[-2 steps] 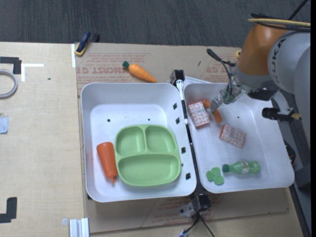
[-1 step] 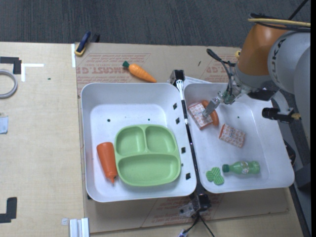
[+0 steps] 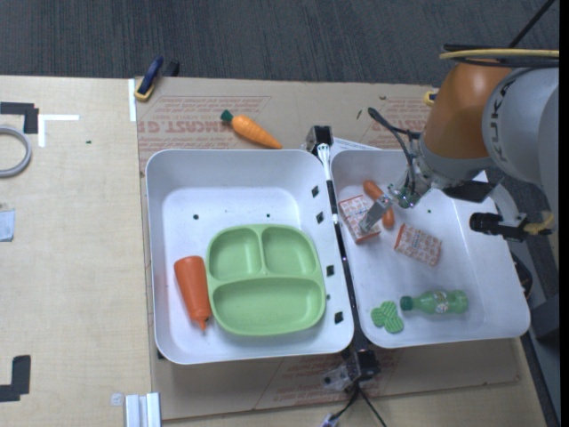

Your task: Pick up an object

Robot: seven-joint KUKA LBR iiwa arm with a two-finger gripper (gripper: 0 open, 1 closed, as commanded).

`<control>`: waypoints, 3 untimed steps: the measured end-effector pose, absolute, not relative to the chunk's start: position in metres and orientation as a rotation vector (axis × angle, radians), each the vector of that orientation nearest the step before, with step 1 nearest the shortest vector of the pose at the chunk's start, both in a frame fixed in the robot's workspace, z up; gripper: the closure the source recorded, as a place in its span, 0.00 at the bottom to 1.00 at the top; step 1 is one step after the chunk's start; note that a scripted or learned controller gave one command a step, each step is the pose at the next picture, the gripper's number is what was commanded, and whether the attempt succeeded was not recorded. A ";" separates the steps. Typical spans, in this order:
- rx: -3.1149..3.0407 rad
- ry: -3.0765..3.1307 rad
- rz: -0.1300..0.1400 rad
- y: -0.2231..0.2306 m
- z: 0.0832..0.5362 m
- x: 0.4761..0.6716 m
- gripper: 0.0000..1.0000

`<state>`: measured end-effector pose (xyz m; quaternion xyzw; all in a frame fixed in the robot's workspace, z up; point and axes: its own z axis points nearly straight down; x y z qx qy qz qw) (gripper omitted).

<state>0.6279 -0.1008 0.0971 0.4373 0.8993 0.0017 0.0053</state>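
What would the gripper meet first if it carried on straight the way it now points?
Probably the small red-and-white printed packet lying just beyond the gripper on the floor of the right white bin; depth is unclear from above.

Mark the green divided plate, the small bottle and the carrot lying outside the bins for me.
green divided plate (image 3: 267,278): camera view, on the ridge between its compartments.
small bottle (image 3: 437,303): camera view, on the middle of its clear body.
carrot outside the bins (image 3: 254,131): camera view, on its orange body.
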 end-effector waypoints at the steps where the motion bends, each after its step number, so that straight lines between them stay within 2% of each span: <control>1: 1.856 2.532 0.001 -0.047 0.192 0.598 0.00; 2: 1.470 2.776 -0.001 -0.099 0.123 0.608 0.00; 3: 1.261 2.874 0.001 -0.029 0.193 0.633 0.00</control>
